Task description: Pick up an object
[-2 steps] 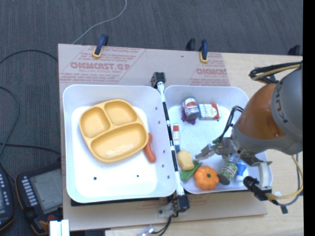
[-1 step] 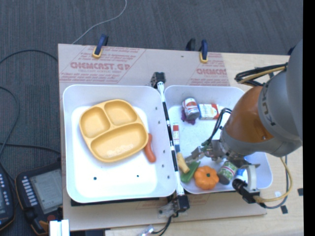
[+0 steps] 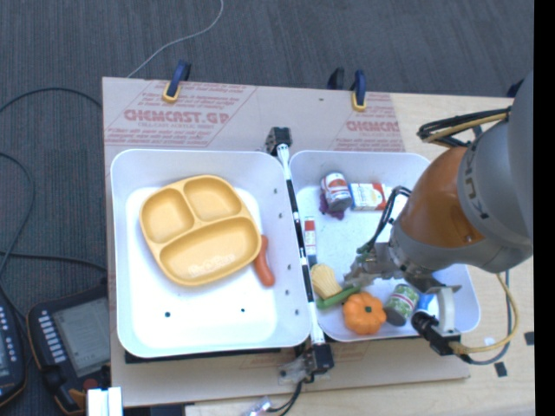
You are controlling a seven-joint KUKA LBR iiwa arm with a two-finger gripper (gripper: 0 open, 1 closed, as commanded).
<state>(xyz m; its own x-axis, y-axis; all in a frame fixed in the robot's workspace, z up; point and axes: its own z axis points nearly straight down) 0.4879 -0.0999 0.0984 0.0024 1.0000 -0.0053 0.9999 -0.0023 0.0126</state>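
step: closing in on a pick | gripper point(image 3: 362, 271) low in the right white bin point(image 3: 381, 159), fingers — honestly can't tell | nearest: yellow toy corn cob point(image 3: 324, 278), round orange toy pumpkin point(image 3: 363, 314) just beside | tip: centre over one item, not the gap

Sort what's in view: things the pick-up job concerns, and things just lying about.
Job: gripper; corn cob; small pumpkin; green-labelled can; red-labelled can, all in the right bin.

Lying about: yellow divided plate; sausage; blue clamps.

Yellow tray point(image 3: 201, 230), orange pumpkin point(image 3: 363, 313), seemingly purple can point(image 3: 335, 192).
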